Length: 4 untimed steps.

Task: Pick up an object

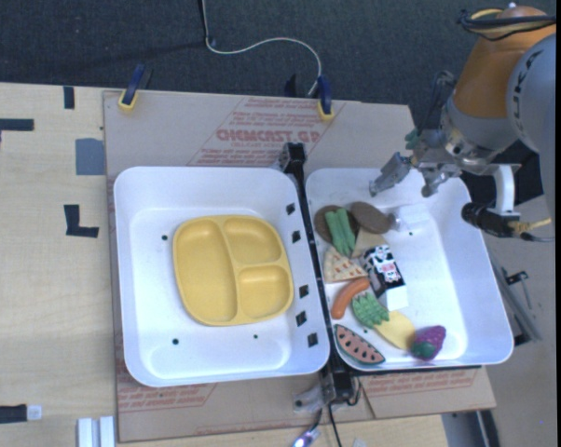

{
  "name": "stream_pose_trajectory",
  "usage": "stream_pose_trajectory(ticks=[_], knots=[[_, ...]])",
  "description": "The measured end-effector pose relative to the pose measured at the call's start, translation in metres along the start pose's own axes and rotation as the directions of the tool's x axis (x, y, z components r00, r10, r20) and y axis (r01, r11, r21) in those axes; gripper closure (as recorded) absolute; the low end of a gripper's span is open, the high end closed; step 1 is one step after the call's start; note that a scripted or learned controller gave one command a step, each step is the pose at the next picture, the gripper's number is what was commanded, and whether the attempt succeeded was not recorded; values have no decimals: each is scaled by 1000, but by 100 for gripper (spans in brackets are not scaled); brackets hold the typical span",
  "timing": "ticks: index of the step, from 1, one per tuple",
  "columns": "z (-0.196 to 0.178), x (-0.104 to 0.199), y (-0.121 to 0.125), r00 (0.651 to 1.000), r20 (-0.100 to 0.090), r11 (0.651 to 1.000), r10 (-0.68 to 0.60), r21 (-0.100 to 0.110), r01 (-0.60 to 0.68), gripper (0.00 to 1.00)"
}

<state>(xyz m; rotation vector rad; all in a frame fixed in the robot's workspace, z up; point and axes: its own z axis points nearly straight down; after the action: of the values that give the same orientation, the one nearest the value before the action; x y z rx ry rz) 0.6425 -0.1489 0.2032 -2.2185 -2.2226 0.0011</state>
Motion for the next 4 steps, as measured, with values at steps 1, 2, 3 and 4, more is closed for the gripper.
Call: stream_pose_trajectory(ticks=[1,2,3,4], knots=[[95,-3,7,1000,9,1000,1,-20,-1,0],[118,1,-70,1000,-1,1000,3,1,-3,0],[107,2,-67,1000,-2,1000,1,-3,-1,100],[107,2,-67,1000,-2,1000,1,-3,-1,0]])
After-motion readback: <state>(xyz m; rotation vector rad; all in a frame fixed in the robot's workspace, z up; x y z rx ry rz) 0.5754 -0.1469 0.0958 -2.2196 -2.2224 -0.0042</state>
